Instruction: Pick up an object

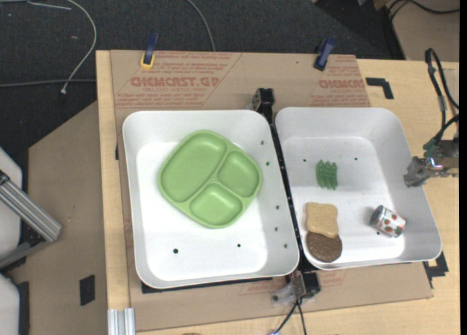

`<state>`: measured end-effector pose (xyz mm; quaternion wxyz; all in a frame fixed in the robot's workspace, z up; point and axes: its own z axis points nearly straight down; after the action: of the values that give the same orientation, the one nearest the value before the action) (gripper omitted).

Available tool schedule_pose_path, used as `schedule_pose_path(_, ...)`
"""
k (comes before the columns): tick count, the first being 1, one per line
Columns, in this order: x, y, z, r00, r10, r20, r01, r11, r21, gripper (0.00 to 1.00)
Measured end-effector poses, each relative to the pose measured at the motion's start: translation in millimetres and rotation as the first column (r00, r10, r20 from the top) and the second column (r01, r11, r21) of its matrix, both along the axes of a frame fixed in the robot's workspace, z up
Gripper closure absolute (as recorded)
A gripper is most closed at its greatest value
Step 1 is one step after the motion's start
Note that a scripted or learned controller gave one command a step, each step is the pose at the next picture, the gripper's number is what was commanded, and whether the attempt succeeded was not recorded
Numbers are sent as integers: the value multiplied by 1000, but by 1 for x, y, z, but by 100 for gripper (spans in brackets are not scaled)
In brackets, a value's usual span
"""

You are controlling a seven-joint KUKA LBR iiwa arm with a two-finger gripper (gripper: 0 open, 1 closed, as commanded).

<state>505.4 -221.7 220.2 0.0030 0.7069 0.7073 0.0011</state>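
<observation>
The right bin (pixel 365 125) holds several small objects. A small green ridged piece (pixel 326 174) lies near its middle. A tan slice like toast (pixel 322 218) sits toward the front, touching a brown round disc (pixel 325 247) at the front rim. A small white cup with coloured dots (pixel 387 221) lies on its side at the front right. The left bin (pixel 146 253) holds a light green plate (pixel 210 178) with three compartments, set at a slant.
The bins stand side by side on a cardboard-covered bench (pixel 109 180). A small grey fitting with cables (pixel 425 166) sits at the right bin's right rim. Blue clamps (pixel 150 48) (pixel 324 53) hold the cardboard's far edge.
</observation>
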Motion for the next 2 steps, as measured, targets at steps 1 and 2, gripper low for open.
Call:
schedule_pose_path(1,3,0,44,1000,1,1,-1,1000,0,100)
schedule_pose_path(2,18,48,30,1000,5,-7,-5,1000,5,100)
